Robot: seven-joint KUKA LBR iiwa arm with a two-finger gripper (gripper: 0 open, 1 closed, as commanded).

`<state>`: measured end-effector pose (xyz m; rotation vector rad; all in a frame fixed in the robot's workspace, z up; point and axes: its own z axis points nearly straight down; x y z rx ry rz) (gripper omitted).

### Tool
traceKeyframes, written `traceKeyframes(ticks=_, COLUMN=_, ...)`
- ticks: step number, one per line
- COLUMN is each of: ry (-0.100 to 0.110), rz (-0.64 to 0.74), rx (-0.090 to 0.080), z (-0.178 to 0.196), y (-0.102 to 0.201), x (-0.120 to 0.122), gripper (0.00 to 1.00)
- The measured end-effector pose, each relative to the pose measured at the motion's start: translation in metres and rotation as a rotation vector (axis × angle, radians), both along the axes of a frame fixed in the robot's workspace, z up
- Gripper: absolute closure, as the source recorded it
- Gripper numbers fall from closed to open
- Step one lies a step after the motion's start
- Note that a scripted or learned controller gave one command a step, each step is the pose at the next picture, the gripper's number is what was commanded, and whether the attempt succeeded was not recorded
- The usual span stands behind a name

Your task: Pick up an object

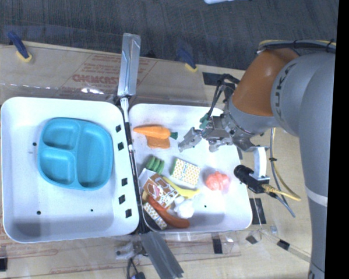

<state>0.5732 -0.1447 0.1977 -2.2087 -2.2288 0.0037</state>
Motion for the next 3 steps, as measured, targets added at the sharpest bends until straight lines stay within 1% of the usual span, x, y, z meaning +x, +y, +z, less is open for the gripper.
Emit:
traceKeyframes(ticks=1, ry=-0.015, rz=0.085, rx=-0.003, z=-0.100, y=0.009, x=-0.027, gripper=0.00)
traceKeyframes(ticks=2, ry=-0.019, rz=0.089, rx=-0.007, z=-0.089, y=0.008, x=-0.026, gripper=1.00)
traceKeyframes(ticks=3, ry=-0.023, rz=0.629, rx=-0.007, z=-0.097, y=-0.015, x=-0.033, gripper=1.00)
